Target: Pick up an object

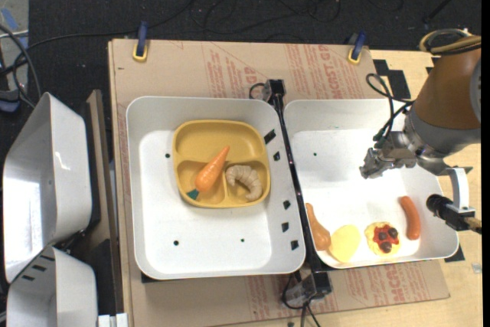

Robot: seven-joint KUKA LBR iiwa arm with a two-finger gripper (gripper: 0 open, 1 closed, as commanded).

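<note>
Over right bin [337, 115]: gripper [375, 165] hovers, finger state cannot tell. Sausage [412, 217] at its 4 o'clock. Left bin [153, 241]: yellow plate [184, 142] holding carrot [211, 169].

The grey arm [448, 115] with its orange band reached in from the right of the camera view, its bulky orange-brown upper segment sitting over the far right corner of the right-hand white bin [337, 115]. From there the wrist angled down and leftward over that bin's floor. The dark metal pincer [373, 163] hung low above the bin's middle, nearer its right wall, pointing toward the centre divider; its tips appeared dark and too indistinct to read.
</note>
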